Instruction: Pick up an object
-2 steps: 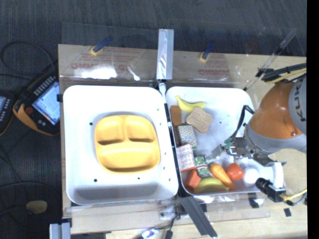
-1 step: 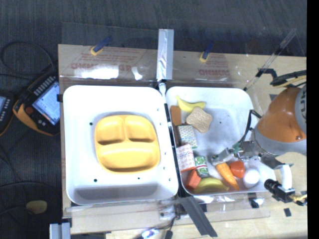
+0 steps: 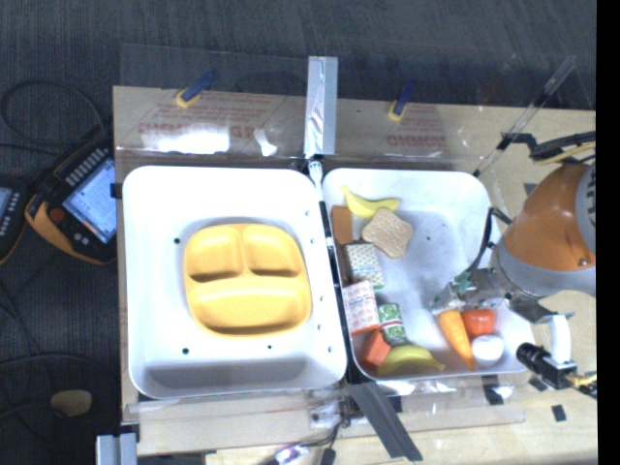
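The right bin (image 3: 455, 187) holds several toy foods. A yellow banana (image 3: 368, 202) and a bread slice (image 3: 389, 232) lie at its far side, with a checkered cracker (image 3: 364, 262) just below them. A red-and-white carton (image 3: 360, 308), a green can (image 3: 391, 321) and a yellow-green fruit (image 3: 409, 358) sit along the near left. A carrot (image 3: 455, 334), a red tomato (image 3: 480, 321) and a white egg (image 3: 487, 349) lie at the near right. My gripper (image 3: 465, 287) hangs low over the bin's right side, just above the carrot and tomato, below the arm's orange band (image 3: 547, 226).
The left bin (image 3: 145, 260) holds a yellow compartment plate (image 3: 247, 277). A metal strip (image 3: 322, 105) stands at the back between the bins. A teach pendant (image 3: 82, 206) and cables lie on the floor to the left. Blue and yellow clamps (image 3: 197, 88) sit on the bench's back edge.
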Controlling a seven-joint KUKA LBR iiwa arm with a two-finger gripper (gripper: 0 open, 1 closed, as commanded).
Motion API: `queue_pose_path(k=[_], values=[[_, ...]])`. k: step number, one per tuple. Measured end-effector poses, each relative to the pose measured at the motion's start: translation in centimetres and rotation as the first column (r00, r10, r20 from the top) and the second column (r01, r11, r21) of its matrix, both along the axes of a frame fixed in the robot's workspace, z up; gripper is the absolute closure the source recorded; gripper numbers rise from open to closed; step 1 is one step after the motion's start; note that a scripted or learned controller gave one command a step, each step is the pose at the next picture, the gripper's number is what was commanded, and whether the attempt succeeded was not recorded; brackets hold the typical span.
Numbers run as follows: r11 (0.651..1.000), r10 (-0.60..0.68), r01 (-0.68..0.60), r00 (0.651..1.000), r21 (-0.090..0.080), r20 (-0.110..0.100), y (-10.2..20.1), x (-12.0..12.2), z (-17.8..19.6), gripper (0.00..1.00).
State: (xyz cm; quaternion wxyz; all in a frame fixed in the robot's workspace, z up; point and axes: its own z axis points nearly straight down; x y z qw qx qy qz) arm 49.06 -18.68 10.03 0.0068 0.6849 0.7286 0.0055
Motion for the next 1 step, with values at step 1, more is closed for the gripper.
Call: queue_pose_path(k=[1], values=[[0.998, 0.066, -0.066, 0.998, 0.002, -0.021, 8.27, -0.7, 8.4, 1.0]])
